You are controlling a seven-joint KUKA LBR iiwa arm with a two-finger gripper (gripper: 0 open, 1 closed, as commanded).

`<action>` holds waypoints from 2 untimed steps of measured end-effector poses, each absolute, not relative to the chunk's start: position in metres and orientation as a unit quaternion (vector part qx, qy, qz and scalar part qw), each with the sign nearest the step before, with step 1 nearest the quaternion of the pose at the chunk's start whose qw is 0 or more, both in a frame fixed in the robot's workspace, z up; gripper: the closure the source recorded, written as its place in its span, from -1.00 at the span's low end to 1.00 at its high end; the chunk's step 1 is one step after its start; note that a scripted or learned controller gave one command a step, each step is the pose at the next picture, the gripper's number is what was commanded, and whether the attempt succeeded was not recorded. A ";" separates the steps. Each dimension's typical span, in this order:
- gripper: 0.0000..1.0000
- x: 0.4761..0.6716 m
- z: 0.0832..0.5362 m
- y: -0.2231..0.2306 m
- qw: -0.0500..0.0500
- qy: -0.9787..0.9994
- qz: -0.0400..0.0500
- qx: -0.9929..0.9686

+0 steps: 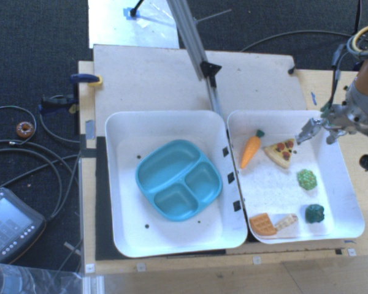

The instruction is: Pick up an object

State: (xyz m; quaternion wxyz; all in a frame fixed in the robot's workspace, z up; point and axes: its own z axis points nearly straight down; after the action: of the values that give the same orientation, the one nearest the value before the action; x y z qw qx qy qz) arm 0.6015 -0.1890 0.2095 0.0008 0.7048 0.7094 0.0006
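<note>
**Jaws spread above the right bin's far edge, pizza slice nearest**

The toy pizza slice (281, 151) lies flat in the far half of the right bin (349, 188), its point aimed toward the near-right. Just to its left, close but apart, a toy carrot (250, 150) lies at a slant with its green top toward the far wall. On the near-right of the slice sits a light green knobbly ball (306, 179), and nearer still a dark green broccoli-like piece (314, 213). In the bin's near-left corner an orange waffle-like piece (262, 225) touches a pale tan stick-shaped piece (286, 221).

The jaws (319, 131) stand open and grip nothing: one finger (306, 131) reaches out over the bin just right of the pizza slice, the other hangs by the bin's right rim. The slice lies just to the left of them, not between them; nothing stands between it and the nearer finger. The arm's grey wrist (363, 100) rises to the right.

The left bin (119, 164) holds a blue divided plate (178, 179) with three compartments, well apart from the jaws. A metal pole (190, 32) slants down over the bench (147, 78) to the gap between the bins.
</note>
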 end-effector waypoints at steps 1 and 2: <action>-1.00 0.602 0.210 -0.189 0.001 0.710 0.000 0.705; -1.00 0.600 0.147 -0.185 -0.001 0.708 -0.001 0.706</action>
State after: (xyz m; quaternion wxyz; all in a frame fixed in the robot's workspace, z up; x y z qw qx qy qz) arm 0.5997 -0.1850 0.1475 -0.0013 0.7061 0.7081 -0.0009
